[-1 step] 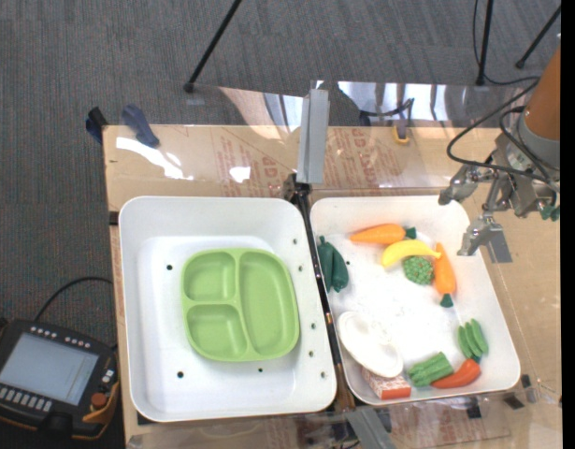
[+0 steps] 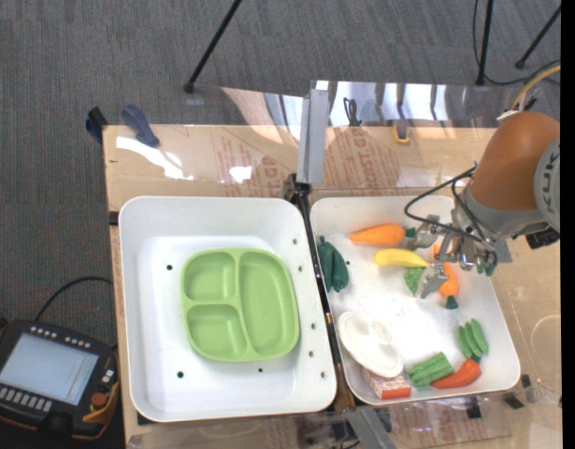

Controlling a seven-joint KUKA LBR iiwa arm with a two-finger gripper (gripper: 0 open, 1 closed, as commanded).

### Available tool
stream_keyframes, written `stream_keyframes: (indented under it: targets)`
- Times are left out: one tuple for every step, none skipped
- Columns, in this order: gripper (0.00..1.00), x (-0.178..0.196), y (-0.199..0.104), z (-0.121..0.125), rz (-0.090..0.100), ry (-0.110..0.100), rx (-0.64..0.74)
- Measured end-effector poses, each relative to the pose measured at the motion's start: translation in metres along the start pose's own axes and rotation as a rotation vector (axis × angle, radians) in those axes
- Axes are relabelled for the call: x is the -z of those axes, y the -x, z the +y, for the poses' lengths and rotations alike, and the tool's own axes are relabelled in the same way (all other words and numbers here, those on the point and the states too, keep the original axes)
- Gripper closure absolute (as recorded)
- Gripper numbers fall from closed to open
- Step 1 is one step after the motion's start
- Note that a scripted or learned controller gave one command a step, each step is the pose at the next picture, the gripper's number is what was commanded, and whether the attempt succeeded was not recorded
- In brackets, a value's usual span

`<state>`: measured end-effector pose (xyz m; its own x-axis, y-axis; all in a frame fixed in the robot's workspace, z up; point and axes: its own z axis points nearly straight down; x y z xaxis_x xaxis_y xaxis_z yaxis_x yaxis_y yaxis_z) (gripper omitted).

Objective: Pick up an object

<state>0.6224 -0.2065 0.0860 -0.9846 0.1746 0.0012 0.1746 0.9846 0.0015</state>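
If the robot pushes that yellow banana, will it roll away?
Probably not far: the banana is curved and lies flat, so it would likely slide or spin. It looks like smooth toy plastic, so probably light, stiff and a bit slippery for the gripper.

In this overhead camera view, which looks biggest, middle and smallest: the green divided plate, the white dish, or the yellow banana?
Largest to smallest as they appear:
1. green divided plate, in the left bin
2. white dish, in the right bin
3. yellow banana, in the right bin

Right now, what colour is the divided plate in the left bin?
Light green. The divided plate shows clearly in the camera view, lying in the left white bin.
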Motion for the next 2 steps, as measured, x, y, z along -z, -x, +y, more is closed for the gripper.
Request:
stream_keyframes:
  targets:
    - [0.00,0.002,-0.043,0.095,-0.004,0.003,0.052]
    - [1.00,0.013,-0.042,0.095,-0.006,0.001,0.057]
